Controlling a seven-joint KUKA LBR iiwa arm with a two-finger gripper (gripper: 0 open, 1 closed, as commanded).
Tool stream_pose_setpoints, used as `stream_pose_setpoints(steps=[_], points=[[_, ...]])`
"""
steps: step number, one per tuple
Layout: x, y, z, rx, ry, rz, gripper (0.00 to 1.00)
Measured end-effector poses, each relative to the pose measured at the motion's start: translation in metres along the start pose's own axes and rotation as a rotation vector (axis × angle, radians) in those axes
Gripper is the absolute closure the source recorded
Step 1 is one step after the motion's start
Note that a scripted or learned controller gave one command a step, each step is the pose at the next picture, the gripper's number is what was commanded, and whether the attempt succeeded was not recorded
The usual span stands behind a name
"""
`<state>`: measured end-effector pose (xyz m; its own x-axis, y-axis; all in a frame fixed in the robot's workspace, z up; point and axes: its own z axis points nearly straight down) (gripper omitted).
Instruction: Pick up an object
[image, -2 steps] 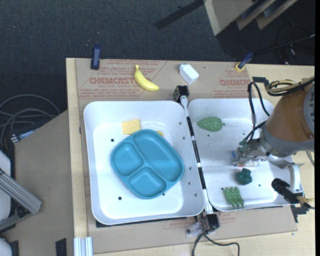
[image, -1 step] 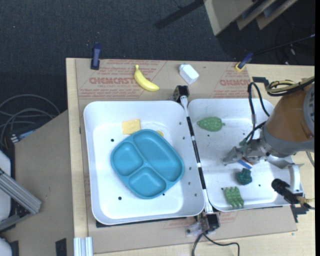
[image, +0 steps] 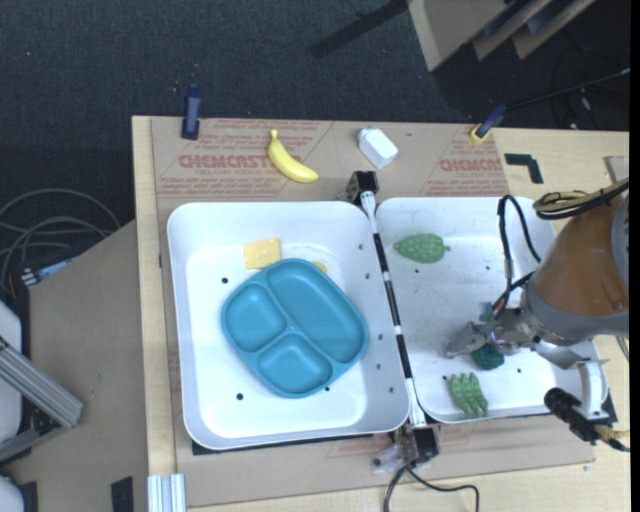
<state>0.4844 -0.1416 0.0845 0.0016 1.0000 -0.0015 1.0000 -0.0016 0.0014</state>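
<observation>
My gripper is low in the right bin, near its right-hand middle, with the grey and orange arm reaching in from the right. A small dark teal round object lies right under the gripper, partly covered by it. I cannot tell whether that object is held. A light green leafy piece lies at the far side of the same bin. A green ridged piece lies by its near edge.
The left bin holds a blue divided plate and a yellow block behind it. On the bench behind the bins lie a banana, a white block and a blue clip. Cables hang along the arm.
</observation>
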Motion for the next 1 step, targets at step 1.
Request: stream_pose_setpoints(steps=[1], points=[[0.0005,0.0001,-0.0095,-0.001,0.0,0.001,1.0]])
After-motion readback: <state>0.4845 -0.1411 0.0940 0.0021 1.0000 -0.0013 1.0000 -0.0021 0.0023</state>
